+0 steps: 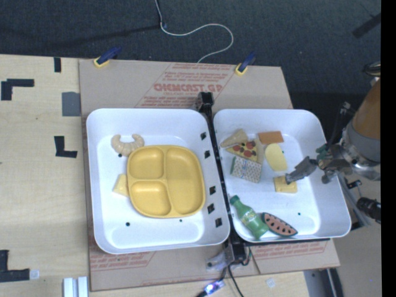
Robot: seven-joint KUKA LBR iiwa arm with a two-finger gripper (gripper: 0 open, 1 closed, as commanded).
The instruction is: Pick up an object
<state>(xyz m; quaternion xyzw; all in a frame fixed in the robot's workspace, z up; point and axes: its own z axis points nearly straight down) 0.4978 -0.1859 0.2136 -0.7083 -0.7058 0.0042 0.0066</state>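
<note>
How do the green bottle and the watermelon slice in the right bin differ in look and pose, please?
The green bottle is plain green with a pale band, while the watermelon slice is red with dark seeds and a green rind. The bottle lies slanted with its neck toward the divider between the bins; the watermelon slice is a flat wedge stretching toward the right. Both lie close together near the front wall of the right bin.

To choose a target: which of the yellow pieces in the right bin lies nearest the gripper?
The small cheese wedge, directly beside the gripper. The yellow rounded piece lies farther up the right bin.
</note>
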